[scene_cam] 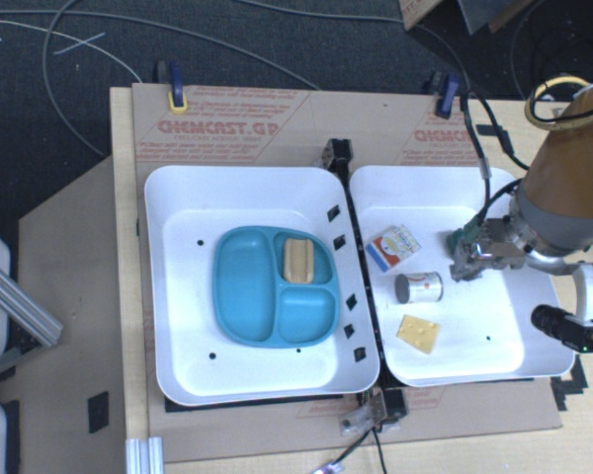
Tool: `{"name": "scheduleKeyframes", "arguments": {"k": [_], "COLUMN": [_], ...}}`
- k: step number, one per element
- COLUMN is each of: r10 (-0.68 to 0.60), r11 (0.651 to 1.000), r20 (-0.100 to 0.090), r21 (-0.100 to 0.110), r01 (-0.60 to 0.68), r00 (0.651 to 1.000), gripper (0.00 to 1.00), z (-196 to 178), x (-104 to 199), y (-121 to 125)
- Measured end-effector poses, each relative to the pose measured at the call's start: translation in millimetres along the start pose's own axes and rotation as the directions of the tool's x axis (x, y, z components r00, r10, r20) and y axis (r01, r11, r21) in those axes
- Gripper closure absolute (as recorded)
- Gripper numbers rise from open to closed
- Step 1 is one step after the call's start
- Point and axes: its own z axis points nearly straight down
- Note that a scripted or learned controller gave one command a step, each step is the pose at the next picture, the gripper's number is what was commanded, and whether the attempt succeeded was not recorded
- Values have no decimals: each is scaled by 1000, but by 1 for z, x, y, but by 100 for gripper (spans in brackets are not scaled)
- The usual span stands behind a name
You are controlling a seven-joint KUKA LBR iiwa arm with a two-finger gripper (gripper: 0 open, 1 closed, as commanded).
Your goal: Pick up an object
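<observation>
The right bin (494, 349) holds three loose objects. A small flat packet (393, 246) printed in red, blue and white lies near its left wall. Below it lies a short cylinder (418, 287) on its side, white with a dark grey cap. A yellow wedge like a sponge or a slice of cheese (418, 333) rests near the front. My gripper (466, 262) hangs over the right bin's middle, just right of the cylinder and apart from it. Nothing shows between its fingers.
In the left bin (178, 265) sits a blue divided tray (257, 294) with a tan block (297, 261) in its upper right compartment. Black clips (338, 153) join the bins along the middle. Cables run across the back right of the bench.
</observation>
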Motion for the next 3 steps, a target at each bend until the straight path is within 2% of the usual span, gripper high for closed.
{"name": "scheduleKeyframes", "arguments": {"k": [1, 2, 3], "r10": [-5, -4, -6], "r11": [1000, 1000, 1000], "r20": [-2, -2, -3], "r21": [1, 2, 1], "r01": [5, 4, 6], "r00": [1000, 1000, 1000], "gripper": [100, 100, 100], "z": [-3, -13, -20], "x": [50, 94, 153], "y": [23, 33, 50]}}
